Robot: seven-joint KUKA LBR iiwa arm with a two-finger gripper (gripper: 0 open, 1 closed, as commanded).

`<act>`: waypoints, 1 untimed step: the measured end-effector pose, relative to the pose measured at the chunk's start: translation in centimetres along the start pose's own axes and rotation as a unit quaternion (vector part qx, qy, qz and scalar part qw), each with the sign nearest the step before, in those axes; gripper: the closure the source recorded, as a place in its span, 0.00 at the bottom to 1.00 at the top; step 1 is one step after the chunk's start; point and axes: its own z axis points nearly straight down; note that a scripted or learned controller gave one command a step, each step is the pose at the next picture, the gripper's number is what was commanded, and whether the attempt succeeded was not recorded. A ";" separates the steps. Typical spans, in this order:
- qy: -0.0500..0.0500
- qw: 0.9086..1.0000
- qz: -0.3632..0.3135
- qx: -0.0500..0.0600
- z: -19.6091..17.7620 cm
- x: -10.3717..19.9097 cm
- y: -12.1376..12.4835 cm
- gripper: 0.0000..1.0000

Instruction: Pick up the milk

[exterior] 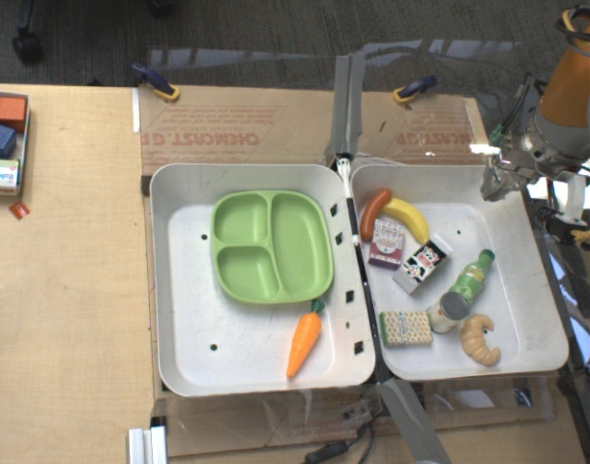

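The gripper (495,184) hangs over the far right corner of the right bin (527,259), at the end of the grey arm with its orange band (577,90). From this slant I cannot tell how its tips are set, and nothing shows in its grasp.

The milk (421,265), a small black-and-white carton, lies on its side near the middle of the right bin, well apart from the gripper. It is crowded: a pink box (386,246) lies just beside it on the left, a banana (407,217) curves just behind it, and a red sausage (373,212) leans against the bin's left wall next to the banana. A green bottle (466,283) lies tilted to the milk's right (its grey cap end points toward the near edge). Nearer the front sit a speckled cracker (405,328) and a croissant (480,339).

The left bin (179,288) holds a green divided plate (272,246) and a carrot (304,341) just below it. Coloured blocks (5,141) rest on the desk (63,307) at far left.
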 end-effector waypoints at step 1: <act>-0.001 1.000 0.000 -0.001 -0.9 -0.1 0.0 1.00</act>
